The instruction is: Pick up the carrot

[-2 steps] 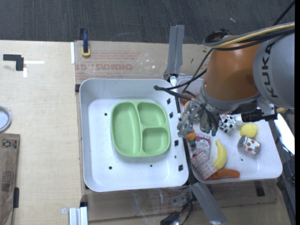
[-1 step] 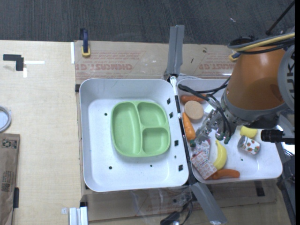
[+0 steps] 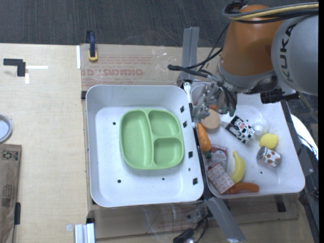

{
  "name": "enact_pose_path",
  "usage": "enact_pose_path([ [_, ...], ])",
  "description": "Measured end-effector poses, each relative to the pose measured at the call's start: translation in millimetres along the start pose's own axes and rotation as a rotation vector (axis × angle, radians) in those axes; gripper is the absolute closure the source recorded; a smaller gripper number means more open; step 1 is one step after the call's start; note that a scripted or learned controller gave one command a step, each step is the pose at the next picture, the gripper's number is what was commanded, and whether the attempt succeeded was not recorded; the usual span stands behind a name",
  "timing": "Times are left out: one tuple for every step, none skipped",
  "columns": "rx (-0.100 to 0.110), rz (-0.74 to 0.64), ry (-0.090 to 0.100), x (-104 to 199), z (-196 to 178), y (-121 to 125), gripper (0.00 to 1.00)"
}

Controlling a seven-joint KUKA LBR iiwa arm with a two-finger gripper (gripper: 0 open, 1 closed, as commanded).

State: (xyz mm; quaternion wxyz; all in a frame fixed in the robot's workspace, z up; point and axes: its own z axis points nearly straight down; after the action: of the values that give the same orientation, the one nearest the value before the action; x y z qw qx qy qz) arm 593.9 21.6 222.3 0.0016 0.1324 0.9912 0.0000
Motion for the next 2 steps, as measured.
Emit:
enact_pose_path([
  [-0.001,-0.259,0.003,31.1,30.5,20.8,1.00],
  [-0.001,-0.597,-0.002,28.3,-109.1,-19.0,1.00],
])
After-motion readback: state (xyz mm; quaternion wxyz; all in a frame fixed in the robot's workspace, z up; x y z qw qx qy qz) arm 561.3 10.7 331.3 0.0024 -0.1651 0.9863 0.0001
